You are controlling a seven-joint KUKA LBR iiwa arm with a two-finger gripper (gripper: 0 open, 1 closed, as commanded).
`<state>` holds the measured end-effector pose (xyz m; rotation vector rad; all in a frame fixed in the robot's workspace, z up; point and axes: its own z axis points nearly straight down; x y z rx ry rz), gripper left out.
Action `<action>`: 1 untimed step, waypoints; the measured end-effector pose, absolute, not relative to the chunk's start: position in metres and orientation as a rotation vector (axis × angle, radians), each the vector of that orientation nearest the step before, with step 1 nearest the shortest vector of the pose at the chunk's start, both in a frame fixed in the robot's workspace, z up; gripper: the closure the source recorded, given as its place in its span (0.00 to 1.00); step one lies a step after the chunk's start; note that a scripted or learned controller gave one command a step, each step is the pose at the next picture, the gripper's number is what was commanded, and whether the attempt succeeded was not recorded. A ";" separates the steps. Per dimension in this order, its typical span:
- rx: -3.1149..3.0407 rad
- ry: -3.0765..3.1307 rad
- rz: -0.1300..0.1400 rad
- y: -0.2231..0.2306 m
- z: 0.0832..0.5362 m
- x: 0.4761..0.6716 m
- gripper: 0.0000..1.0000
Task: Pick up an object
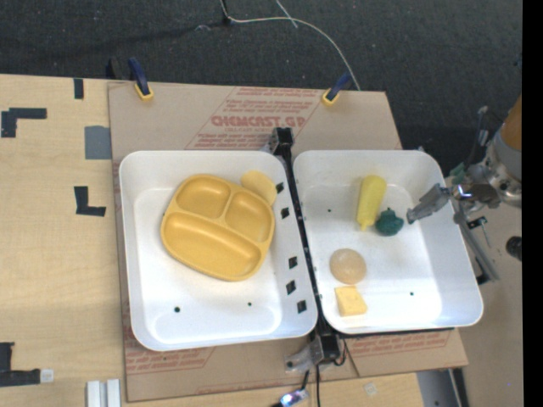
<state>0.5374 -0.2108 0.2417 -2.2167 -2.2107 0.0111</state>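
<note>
A robot gripper, fingers spread open and gripping nothing, is hovering at the right bin edge, angling toward a green toy touching a yellow corn cob.

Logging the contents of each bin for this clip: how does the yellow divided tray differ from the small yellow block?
The yellow divided tray lies in the left bin; the small yellow block lies in the right bin. The tray is far larger, taking up much of its bin, while the block is a small piece near the front. The tray is rounded with compartments; the block is squarish and plain. Both are yellow.
</note>
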 end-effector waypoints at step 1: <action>-2.220 -2.222 0.002 -0.210 0.248 0.540 0.00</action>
